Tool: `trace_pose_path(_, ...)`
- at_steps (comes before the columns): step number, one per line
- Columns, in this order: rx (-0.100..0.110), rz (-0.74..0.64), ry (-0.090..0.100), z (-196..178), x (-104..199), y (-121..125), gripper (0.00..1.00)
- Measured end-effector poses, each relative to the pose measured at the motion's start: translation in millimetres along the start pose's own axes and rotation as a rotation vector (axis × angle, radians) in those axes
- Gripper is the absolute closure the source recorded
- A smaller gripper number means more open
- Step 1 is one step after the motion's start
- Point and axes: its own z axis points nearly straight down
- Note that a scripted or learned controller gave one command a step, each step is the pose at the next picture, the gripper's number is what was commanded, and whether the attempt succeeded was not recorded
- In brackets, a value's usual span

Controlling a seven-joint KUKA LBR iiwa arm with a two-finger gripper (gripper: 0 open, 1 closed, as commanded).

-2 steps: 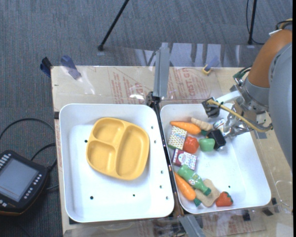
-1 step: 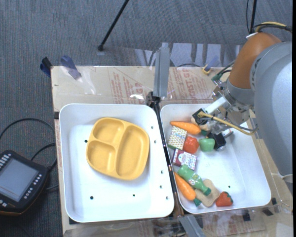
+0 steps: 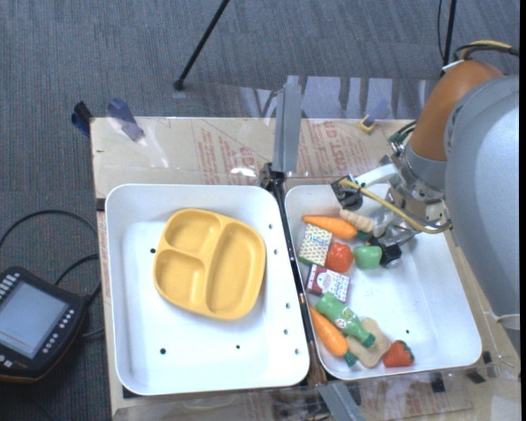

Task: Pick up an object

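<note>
I see the gripper [image 3: 377, 222] low over the right bin [image 3: 425, 310], by its far edge; whether it is released or clenched I cannot tell, cabling and wrist hide it; just beside it lie a carrot [image 3: 331, 226], a green round toy [image 3: 367, 256] and a red block [image 3: 338, 257]; a patterned packet [image 3: 315, 243] and a pink carton [image 3: 329, 282] carry print too small to read; nearer lie a green bottle [image 3: 344, 315] and a strawberry [image 3: 398, 353]; the left bin [image 3: 131, 323] bears a yellow divided plate [image 3: 210, 262]; red lettering on the board [image 3: 219, 147] behind is illegible.
</note>
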Motion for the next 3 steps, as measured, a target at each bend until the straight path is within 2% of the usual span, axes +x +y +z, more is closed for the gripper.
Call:
trace_pose_path(1, -0.001, -0.017, 0.004, -13.8, -2.7, -40.9, 1.0)
trace_pose_path(2, -0.001, -0.015, 0.003, -12.8, -3.4, -39.9, 0.0)
trace_pose_path(3, 0.0, -0.382, -0.002, 42.1, 13.0, 5.3, 0.0)
